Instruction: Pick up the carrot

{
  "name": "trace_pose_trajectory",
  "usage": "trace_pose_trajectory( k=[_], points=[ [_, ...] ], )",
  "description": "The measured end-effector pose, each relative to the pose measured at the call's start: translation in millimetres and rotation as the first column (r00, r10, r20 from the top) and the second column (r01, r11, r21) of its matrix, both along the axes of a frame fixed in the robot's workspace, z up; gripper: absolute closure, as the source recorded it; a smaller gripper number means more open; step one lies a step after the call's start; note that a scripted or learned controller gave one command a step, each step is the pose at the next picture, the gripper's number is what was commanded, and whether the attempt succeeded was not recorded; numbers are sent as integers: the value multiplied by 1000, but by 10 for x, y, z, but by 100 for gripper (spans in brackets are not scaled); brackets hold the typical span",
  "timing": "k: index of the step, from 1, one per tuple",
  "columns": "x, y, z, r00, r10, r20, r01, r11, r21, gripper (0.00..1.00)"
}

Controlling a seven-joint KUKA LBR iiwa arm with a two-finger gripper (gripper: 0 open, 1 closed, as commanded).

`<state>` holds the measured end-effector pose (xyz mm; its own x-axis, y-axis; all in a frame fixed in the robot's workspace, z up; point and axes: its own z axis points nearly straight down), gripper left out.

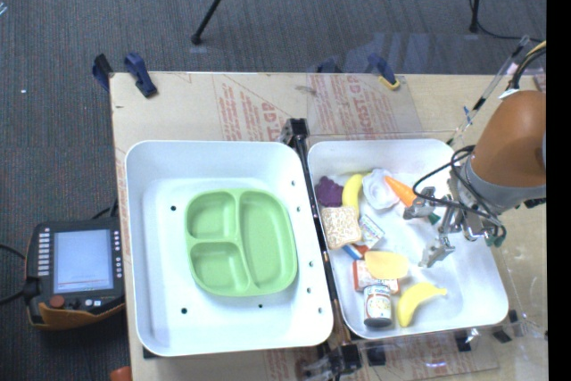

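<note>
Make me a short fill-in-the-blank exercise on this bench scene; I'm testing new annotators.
1. The light green three-compartment plastic tray lies in the ___ white bin.
2. The small orange carrot lies in the ___ white bin.
3. The two-finger gripper hangs over the ___ white bin.

Missing words: left; right; right

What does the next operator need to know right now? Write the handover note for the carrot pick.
Hand: over the right bin, nothing seen between its fingers.
Carrot: lying in the right bin near the back, beside a crumpled white wrapper, up and to the view's left of the hand.
Left bin: holds a green divided plate.
Done: no pick yet; the carrot lies in the bin.
Left: move the hand to the carrot, close on it, lift.
</note>
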<state>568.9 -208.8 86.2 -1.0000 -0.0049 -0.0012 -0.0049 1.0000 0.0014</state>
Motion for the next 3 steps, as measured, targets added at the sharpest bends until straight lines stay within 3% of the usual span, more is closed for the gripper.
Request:
trace_pose_trajectory(
  k=[1, 2, 3],
  points=[
    [33, 41, 125, 1000, 7, 6, -7, 1000, 0, 100],
    [-111, 598, 875, 997, -81, 8, 81, 997, 1, 100],
    [454, 599, 3, 953, -301, -1, 301, 953, 0, 100]
  ],
)
